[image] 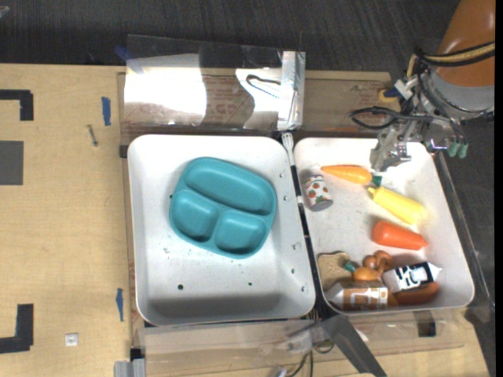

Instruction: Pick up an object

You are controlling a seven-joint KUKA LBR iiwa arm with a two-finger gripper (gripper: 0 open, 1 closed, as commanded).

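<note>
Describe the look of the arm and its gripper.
The arm is grey with a rounded orange band above the wrist. Black and yellow cables loop around the wrist, and small parts stick out on its sides. The gripper is pale grey metal.

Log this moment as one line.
gripper: over right bin, far end, above carrot | holding: nothing seen | left bin: teal tray | pick: not done

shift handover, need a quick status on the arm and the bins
Gripper over right bin's far edge, nothing seen between its fingers. Orange carrot and yellow corn lie just below it, unpicked. Teal tray in left bin.
</note>
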